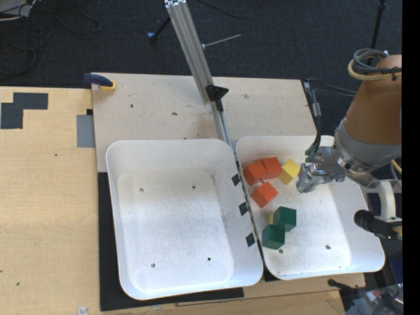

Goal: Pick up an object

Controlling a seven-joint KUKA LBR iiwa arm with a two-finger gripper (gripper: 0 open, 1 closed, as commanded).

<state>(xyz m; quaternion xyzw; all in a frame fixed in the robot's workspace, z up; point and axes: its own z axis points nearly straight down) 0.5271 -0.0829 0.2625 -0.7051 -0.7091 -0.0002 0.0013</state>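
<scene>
Gripper [308, 181] hovers in the right bin [341, 258], just right of the yellow block [290, 170] at centre-right of the frame; jaw state cannot be told. A clean pick likely requires centring over the block before descending, clear of the neighbouring orange blocks [262, 170].

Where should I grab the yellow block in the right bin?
Grip the yellow block across its upper and lower faces, coming straight down. An orange block touches its left side and the gripper sits close on its right; the other two look open.
</scene>
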